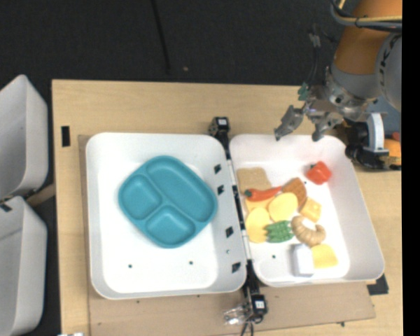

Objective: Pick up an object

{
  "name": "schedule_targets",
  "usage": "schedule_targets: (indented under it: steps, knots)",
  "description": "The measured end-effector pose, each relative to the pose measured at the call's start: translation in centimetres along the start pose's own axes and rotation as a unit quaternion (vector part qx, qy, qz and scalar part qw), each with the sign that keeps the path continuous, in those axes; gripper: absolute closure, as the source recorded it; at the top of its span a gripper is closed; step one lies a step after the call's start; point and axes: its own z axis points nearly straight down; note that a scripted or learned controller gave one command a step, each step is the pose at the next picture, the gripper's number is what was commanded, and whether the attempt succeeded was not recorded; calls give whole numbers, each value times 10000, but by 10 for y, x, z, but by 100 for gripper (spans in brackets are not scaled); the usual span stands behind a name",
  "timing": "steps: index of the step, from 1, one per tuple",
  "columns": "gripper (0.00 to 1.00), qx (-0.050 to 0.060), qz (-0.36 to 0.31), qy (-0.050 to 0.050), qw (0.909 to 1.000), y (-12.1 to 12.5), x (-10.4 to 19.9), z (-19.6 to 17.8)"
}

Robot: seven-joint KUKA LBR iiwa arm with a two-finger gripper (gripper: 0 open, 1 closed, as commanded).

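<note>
The red toy block (319, 173) sits apart from the other toy food in the right bin (364, 215), up and right of the orange toy carrot (264, 194). It looks small, light, rigid and probably smooth, so a grip across its two flat sides seems safest. Above it, over the bin's far rim, the gripper (302, 129) hangs with fingers spread, holding nothing

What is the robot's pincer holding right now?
Nothing. The pincer is open above the far edge of the right bin, with no toy between its fingers. The toy food all lies in that bin.
</note>
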Motion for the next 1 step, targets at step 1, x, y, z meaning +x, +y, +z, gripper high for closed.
schedule_targets:
  steps: [1]
  knots:
    - [0, -52, -8, -3, 10000, 2, 0, -7]
